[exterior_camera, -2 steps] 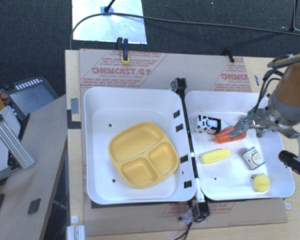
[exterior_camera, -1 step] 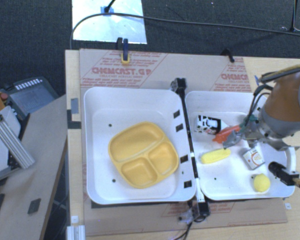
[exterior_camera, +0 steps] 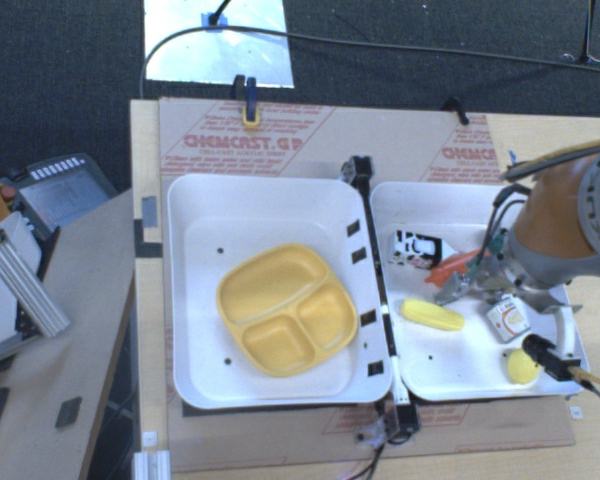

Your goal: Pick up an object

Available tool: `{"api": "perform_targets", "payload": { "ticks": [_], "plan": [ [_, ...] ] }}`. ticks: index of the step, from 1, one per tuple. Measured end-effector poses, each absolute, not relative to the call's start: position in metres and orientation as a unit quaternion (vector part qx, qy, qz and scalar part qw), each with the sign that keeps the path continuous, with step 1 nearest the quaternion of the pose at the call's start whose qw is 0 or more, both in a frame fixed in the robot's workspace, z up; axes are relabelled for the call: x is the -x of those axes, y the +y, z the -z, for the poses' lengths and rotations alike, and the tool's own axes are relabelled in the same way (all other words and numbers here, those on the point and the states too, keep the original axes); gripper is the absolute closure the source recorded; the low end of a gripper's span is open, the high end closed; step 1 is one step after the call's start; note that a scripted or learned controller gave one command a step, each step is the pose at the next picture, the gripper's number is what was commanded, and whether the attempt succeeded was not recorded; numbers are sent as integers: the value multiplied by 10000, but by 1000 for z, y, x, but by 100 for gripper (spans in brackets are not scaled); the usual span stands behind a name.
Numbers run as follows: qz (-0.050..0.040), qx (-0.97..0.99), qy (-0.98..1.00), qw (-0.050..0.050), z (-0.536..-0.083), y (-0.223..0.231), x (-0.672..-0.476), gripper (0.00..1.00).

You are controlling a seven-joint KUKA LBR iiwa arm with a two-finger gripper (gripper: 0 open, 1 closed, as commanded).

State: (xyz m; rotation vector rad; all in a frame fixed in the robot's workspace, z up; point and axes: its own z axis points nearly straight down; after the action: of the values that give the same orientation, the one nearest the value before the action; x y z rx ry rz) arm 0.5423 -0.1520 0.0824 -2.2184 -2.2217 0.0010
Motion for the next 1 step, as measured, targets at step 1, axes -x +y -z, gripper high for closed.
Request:
{"api": "perform_targets", "payload": {
  "ticks": [1],
  "plan": [
    [9,7064,-7078,-17,-95,-153,-544,100]
  ]
}}
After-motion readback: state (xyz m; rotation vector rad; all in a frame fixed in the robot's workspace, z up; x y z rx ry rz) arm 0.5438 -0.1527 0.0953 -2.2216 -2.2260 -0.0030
